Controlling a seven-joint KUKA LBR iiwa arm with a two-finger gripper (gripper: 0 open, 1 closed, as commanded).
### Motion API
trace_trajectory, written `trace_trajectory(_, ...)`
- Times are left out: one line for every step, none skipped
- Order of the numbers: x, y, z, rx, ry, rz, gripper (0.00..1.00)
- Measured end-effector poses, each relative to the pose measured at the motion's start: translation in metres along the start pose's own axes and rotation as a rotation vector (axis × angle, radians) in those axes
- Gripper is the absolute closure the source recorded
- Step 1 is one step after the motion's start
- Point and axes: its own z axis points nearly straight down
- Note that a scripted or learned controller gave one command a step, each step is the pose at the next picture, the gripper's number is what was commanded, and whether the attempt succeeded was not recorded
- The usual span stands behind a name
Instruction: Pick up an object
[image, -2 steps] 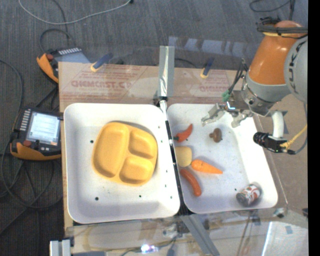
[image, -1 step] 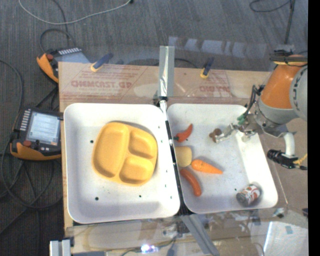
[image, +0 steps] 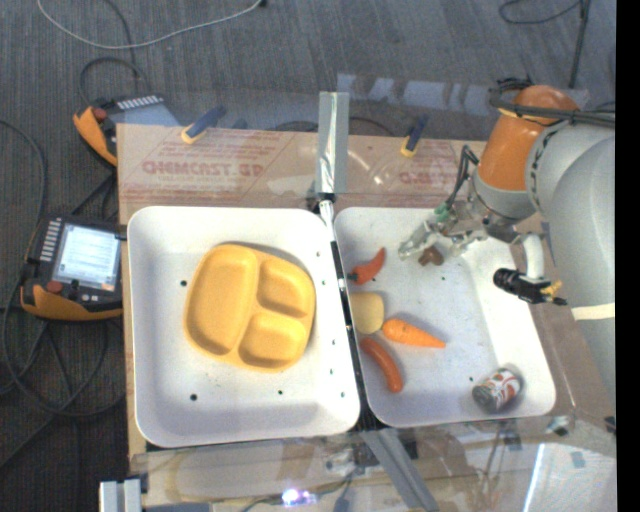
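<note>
Nearest you, a can lies in the right bin's front corner. Further in, a sausage, carrot and chili sit near its left wall. At the far side, the gripper hovers low; you cannot tell its grip state. The left bin holds a yellow tray.

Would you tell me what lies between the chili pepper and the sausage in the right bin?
In the camera view, a pale yellow block lies between chili pepper and sausage.
</note>
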Motion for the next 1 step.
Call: trace_trajectory(-0.0009, 0.0007, -0.0096, -0.001, -0.006, -0.003, 1.0)
